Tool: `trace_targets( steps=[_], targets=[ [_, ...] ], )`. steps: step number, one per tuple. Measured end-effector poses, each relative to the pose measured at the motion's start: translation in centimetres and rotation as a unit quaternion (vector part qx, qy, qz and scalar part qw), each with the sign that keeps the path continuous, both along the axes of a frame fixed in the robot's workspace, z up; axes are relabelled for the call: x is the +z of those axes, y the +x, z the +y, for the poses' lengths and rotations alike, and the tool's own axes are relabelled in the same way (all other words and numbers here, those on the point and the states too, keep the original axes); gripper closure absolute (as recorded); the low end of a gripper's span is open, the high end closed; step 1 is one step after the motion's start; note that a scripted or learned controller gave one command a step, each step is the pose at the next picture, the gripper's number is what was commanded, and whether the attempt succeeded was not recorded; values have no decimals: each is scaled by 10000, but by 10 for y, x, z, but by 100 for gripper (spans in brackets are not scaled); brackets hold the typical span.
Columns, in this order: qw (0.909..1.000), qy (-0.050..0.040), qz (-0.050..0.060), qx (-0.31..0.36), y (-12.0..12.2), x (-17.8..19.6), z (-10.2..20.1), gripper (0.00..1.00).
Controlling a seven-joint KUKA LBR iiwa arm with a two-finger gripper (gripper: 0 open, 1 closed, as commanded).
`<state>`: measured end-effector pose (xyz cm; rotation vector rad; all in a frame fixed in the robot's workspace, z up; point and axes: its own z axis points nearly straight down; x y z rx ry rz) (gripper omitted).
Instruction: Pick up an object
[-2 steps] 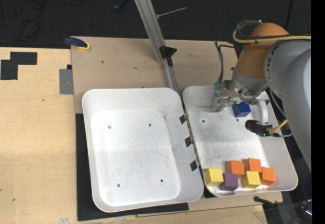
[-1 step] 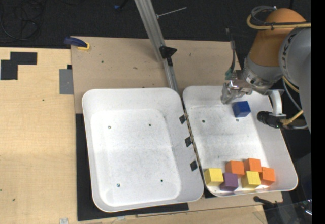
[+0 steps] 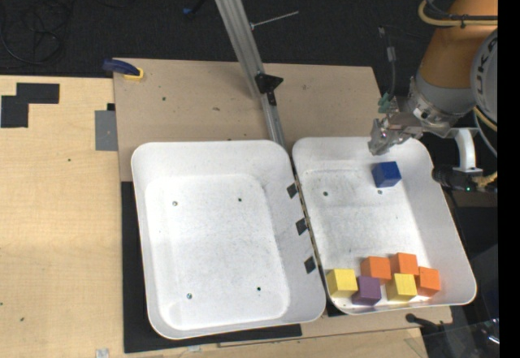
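While my gripper [image 3: 384, 140] hangs over the far edge of the right bin [image 3: 455, 243], a blue cube [image 3: 387, 174] sits just below it, apart from the fingers; whether those are spread or closed I cannot tell. It looks small, rigid and light, best pinched across two flat opposite faces. Orange, yellow and purple blocks [image 3: 382, 278] crowd the near corner.

- The arm [image 3: 455, 48] reaches in from the right, orange band above its grey wrist.
- The gripper [image 3: 383, 142] points down over the right bin's [image 3: 455, 251] far edge.
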<state>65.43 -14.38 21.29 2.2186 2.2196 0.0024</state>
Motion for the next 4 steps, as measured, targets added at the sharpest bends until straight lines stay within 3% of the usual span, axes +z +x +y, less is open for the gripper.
trace_targets(
  steps=[1,4],
  targets=[
    [10000,7,13,7,0,14,0,100],
    [10000,15,19,17,12,16,155,100]
  ],
)
